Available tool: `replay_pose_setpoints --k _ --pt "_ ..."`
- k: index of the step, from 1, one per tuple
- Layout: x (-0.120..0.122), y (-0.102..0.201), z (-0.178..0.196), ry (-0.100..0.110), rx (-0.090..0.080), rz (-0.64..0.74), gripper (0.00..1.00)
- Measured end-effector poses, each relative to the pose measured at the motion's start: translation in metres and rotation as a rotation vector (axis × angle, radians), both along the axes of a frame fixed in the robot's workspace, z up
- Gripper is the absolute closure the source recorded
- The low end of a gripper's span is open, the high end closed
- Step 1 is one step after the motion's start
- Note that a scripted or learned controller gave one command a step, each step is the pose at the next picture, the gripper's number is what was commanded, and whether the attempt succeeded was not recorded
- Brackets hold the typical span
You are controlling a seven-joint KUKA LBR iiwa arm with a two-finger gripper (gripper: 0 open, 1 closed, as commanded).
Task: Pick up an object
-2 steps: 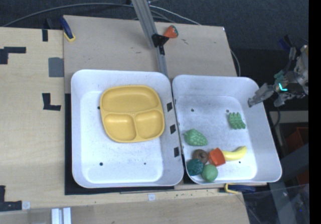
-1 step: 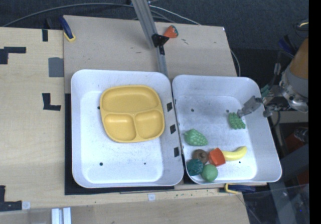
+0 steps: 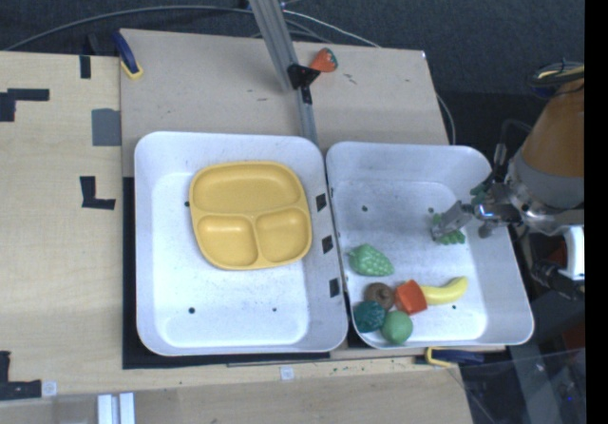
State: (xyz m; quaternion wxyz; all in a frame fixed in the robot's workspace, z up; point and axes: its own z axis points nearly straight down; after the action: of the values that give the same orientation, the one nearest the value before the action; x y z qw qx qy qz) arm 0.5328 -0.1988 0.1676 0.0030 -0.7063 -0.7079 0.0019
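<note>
Camera view, looking down at a slant on a wooden bench (image 3: 57, 222) with two shallow white bins side by side. From the middle of the picture, the left bin (image 3: 166, 318) lies toward 9 o'clock and the right bin (image 3: 399, 165) toward 3 o'clock.

A yellow divided plate (image 3: 251, 214) rests in the upper half of the left bin, with one long section at its top and two smaller sections below.

The grey arm (image 3: 556, 151) enters from the 3 o'clock edge. Its gripper (image 3: 446, 225) reaches over the right bin's right half. A small green object (image 3: 451, 238) sits right at the fingertips; whether the fingers are open, closed or gripping it cannot be told.

The other objects cluster at about 6 o'clock within the right bin. A light green bumpy toy (image 3: 370, 260) lies uppermost. Below it are a brown ring-shaped piece (image 3: 380, 295), an orange block (image 3: 411, 298) and a yellow banana (image 3: 445, 291), close together in a row. A dark teal lump (image 3: 370, 317) and a green ball (image 3: 397, 327) sit just beneath, near the bin's lower rim.

At 12 o'clock, a grey pole (image 3: 269, 13) slants across the bench, with a small orange object (image 3: 325, 59) beside its base.
</note>
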Motion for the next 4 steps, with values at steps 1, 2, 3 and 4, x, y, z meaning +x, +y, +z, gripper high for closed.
replay_pose_setpoints --k 1,2,3,4 --pt "-0.004 0.002 -0.044 -0.001 -0.001 -0.001 0.0" --pt "-0.003 0.002 -0.032 -0.004 0.0 0.001 1.0" --pt "0.003 0.006 0.03 -0.012 -0.003 0.0 1.0" --pt "0.004 0.006 0.083 -0.012 -0.004 0.0 1.0"
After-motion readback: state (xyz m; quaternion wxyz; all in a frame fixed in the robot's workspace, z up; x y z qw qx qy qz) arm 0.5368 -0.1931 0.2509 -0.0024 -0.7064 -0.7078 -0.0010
